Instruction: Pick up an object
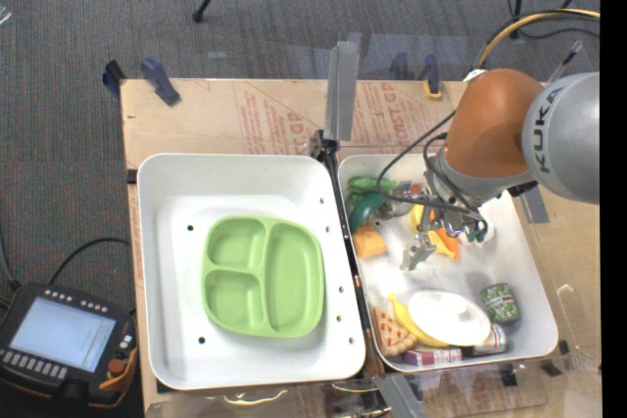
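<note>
The gripper [423,250] hangs low over the middle of the right bin [537,289], with its fingers [413,258] pointing down between the toys; I cannot tell how far open the fingers are, and I see nothing held between them; the things to pick all lie in this bin: a green toy [368,196] and a small orange block [369,242] to the left of the gripper, an orange and yellow toy [445,241] just beside it, a white plate [448,316] near the front with a yellow banana [408,322] touching its edge, a waffle [389,332] in the front corner, and a dark green can [501,302] on the right; I think the trouble here is crowding; the fingers could come down on the bare floor of the bin and close on nothing, or bump a toy and push it away, or catch two toys at once; the flat plate looks hard to grab; the bin walls are low, so going up is easy; the left bin [162,210] has lots of room around its green tray [263,277], and the desk [235,108] behind is bare
</note>
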`<state>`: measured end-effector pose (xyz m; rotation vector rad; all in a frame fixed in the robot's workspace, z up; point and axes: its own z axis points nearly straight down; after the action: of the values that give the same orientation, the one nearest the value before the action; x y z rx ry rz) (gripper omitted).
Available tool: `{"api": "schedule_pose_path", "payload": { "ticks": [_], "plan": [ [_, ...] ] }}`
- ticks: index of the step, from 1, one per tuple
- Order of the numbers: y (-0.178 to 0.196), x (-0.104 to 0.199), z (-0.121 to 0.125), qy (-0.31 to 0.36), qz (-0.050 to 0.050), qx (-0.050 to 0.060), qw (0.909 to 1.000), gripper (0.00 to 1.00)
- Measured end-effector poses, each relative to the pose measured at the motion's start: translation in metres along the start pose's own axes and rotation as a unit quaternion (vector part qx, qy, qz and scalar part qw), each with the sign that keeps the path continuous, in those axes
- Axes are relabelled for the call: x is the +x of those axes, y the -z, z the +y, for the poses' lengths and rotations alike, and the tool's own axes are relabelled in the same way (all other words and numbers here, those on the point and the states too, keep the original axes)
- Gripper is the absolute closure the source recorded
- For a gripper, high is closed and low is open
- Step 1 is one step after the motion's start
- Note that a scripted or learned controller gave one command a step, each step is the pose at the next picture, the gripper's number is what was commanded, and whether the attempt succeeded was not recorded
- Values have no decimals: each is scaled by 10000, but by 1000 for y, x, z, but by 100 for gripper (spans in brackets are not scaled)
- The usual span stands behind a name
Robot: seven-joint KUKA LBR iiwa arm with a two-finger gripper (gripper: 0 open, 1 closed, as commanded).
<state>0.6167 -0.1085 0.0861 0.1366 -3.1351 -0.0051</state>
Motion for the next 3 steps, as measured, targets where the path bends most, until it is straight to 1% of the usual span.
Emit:
{"api": "schedule_pose_path", "payload": {
  "ticks": [1, 2, 3],
  "plan": [
    [11, -2, 1, 16, -27, 7, 10000, 100],
    [128, -11, 59, -564, -94, 10, 9984, 100],
    [17, 3, 24, -263, -73, 18, 9996, 100]
  ]
}}
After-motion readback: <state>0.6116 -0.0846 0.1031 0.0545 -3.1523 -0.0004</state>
